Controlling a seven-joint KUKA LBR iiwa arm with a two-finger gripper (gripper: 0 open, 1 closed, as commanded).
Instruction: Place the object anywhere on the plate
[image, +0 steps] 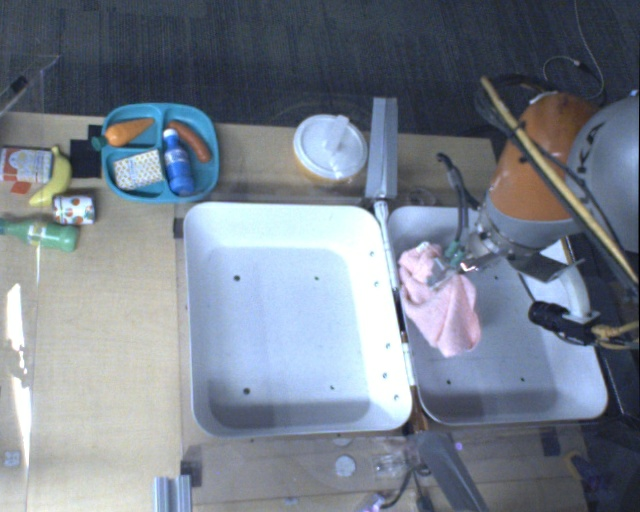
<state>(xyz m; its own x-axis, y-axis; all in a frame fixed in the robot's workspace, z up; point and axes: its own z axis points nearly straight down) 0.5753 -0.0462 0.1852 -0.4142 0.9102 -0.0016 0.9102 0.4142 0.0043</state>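
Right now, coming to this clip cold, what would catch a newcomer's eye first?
The crumpled pink cloth in the right shallow white bin stands out, with the grey arm's hand right at its upper edge. Next comes the blue divided plastic plate of toy food at the bench's far left, beside a round white lidded container.

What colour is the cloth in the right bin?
Pale pink. The crumpled soft cloth lies at the left side of the shallow white right bin, in the camera view.

Even overhead light, soft focus, left-edge glare.
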